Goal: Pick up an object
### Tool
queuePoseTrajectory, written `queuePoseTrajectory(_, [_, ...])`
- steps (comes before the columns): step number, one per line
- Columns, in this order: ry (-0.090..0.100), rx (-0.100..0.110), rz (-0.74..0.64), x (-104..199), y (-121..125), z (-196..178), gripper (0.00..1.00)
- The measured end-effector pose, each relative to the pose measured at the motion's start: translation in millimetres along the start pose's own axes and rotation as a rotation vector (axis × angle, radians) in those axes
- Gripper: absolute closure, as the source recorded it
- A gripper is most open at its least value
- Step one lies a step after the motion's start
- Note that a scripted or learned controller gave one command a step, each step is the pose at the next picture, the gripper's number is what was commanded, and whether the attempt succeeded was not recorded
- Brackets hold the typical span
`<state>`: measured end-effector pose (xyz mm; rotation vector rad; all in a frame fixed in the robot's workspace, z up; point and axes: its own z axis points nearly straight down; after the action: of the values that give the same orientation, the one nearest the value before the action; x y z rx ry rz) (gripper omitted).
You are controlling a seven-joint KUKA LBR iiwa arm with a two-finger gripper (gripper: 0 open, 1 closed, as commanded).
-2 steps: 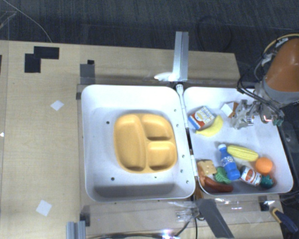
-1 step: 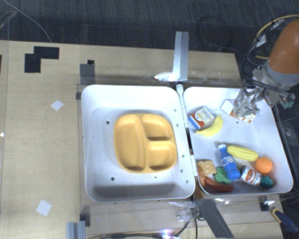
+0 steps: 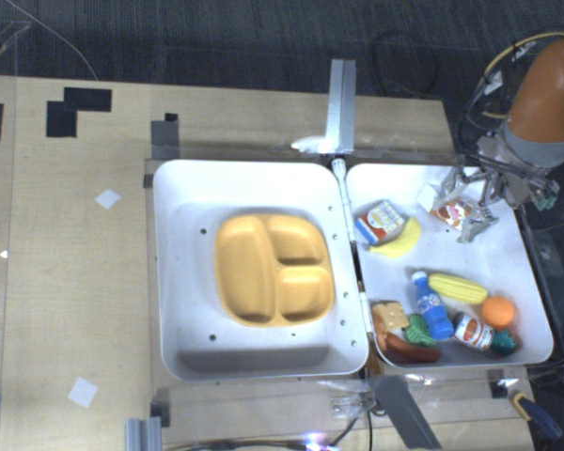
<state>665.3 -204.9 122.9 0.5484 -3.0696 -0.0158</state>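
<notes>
Camera view: one fixed overhead look, both bins on the bench.
Arm: grey KUKA arm with orange band (image 3: 543, 87) reaches in from the right, wrist over the top right corner of the right bin.
Pincer: two-finger gripper (image 3: 470, 216) hangs over the far end of the shallow white right bin (image 3: 536, 289); a small red-and-white packet (image 3: 450, 213) sits at the fingertips. Whether the fingers are apart or clamped on it: cannot tell, too small and blurred.
Task's thing: most likely that packet, near the bin's back wall, apart from the other items.
Other items: yellow banana (image 3: 400, 240) touching a red-and-white carton (image 3: 380, 220); blue bottle (image 3: 430, 305), yellow corn cob (image 3: 458, 287) and orange ball (image 3: 497, 311) clustered at the near end.
Left bin: shallow white left bin (image 3: 183, 252) holds a yellow three-compartment plastic tray (image 3: 273, 269).
Doing it well: my read is centre the fingers across the packet's narrow side, go down straight, close fully before lifting, lift vertically clear of the bin wall.
Risk: thin packet can slip out or get pushed against the wall.
</notes>
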Motion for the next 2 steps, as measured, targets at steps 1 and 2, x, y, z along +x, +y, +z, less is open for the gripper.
queuePoseTrajectory(1, [-0.032,0.023,-0.115,-16,21,25,0.0])
queuePoseTrajectory(2, [-0.029,0.021,-0.105,52,16,-20,0.0])
